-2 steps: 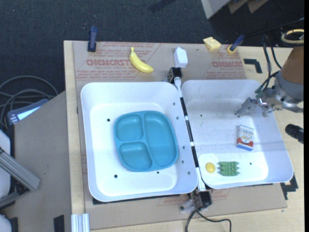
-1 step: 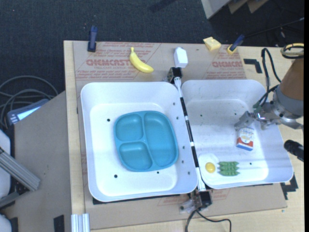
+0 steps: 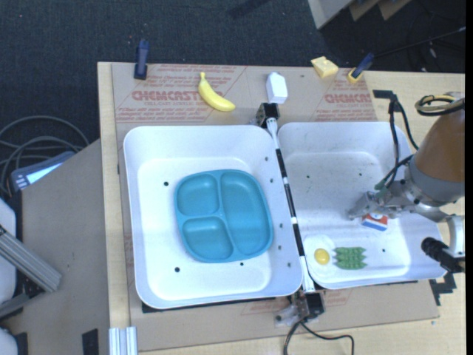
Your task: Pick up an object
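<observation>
The right bin [image 3: 332,150] holds three small items near its front. A fried-egg toy [image 3: 321,255] lies at the front left, with a green bumpy pod [image 3: 349,257] just right of it. A small red, white and blue item [image 3: 375,222] lies farther right. My gripper [image 3: 367,207] reaches in from the right and sits low over the bin floor, directly behind and touching or nearly touching the red, white and blue item. The grey arm with its orange band [image 3: 443,150] rises to the right.
The left bin [image 3: 148,198] holds a blue divided plate [image 3: 222,214]. On the bench behind the bins lie a banana [image 3: 214,95], a white block [image 3: 276,87], a yellow wedge [image 3: 324,67] and a blue clip [image 3: 140,58]. Cables [image 3: 395,135] cross the right bin's far right edge.
</observation>
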`<state>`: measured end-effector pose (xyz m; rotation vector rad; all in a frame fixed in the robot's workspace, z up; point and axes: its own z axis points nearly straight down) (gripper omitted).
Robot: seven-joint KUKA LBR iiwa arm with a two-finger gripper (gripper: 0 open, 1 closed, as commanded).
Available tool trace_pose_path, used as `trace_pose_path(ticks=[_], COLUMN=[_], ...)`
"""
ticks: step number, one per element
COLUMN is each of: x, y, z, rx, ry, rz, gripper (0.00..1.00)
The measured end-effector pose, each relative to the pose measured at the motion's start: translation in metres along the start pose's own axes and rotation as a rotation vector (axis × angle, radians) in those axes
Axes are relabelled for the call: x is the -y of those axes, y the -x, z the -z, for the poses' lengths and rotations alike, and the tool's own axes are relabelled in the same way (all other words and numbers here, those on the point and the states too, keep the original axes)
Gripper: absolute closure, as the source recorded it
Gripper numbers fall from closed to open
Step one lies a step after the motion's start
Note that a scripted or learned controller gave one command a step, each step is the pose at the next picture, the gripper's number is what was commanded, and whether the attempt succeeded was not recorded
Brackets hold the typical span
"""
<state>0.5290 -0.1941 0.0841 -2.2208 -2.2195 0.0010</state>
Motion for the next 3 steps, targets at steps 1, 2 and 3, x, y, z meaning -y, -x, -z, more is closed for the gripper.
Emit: trace_pose_path(ticks=[1, 2, 3], x=[-0.001, -0.063, -0.067], y=[0.0, -0.076, -0.141], z=[0.01, 0.0, 0.101], rx=[0.001, 0.0, 0.0], ry=[0.003, 0.003, 0.004], rz=[-0.001, 0.002, 0.002], gripper=[1.0, 1.0, 1.0])
